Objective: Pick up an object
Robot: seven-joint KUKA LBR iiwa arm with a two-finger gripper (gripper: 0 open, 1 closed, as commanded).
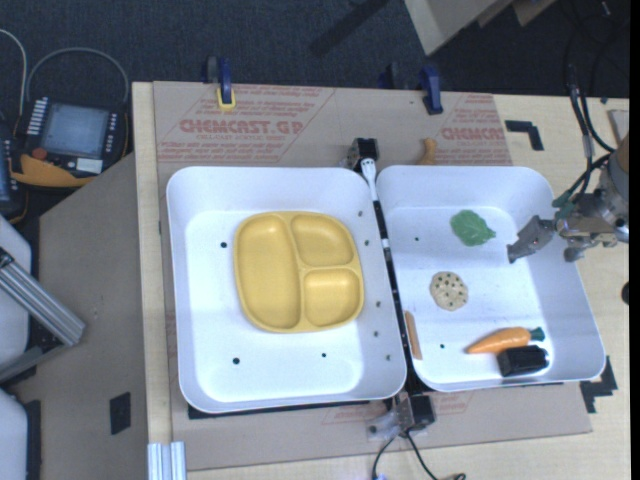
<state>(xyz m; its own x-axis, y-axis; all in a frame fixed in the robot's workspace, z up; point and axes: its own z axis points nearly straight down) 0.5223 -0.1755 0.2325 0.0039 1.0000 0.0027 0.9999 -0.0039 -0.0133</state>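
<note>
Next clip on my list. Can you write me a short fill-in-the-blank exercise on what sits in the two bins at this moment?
1. The yellow divided plate lies in the ____ bin.
2. In the right bin, the cookie lies between the green leafy toy and the ____.
3. The black block lies right beside the carrot, near the bin's ____ edge.
4. The yellow divided plate has ____ compartments.

Missing words: left; carrot; front; three

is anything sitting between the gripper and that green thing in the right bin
Nothing visible does. The gripper hangs over the right bin's right side, and bare white floor lies between it and the green object. The cookie and carrot sit nearer the camera.
</note>
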